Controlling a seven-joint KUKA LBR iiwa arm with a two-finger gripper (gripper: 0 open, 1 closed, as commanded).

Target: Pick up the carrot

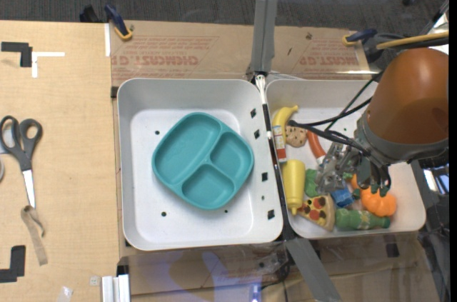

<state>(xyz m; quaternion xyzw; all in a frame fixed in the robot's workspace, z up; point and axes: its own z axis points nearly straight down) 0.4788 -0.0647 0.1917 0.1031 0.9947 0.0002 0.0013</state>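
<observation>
A: Carrot [315,144] lies in the right bin [408,216], a thin orange piece slanting beside the cookie [295,136] and just right of the banana [283,121].

B: And the hand [335,172]?

A: It sits low over the middle of that bin, just below the lower end of the carrot, among the toys. Cables and metal parts blur it, so I cannot tell how it stands or whether it touches anything.

B: What else is around it?

A: A yellow bottle [293,183] to its left, a pizza slice [318,210] below, a small orange pumpkin [378,201] to its right and a green piece [360,220] along the near wall.

B: The left bin [132,172]?

A: It holds a teal divided plate [203,160]. Scissors [23,151] lie on the worktop [64,151] well to the left.
</observation>
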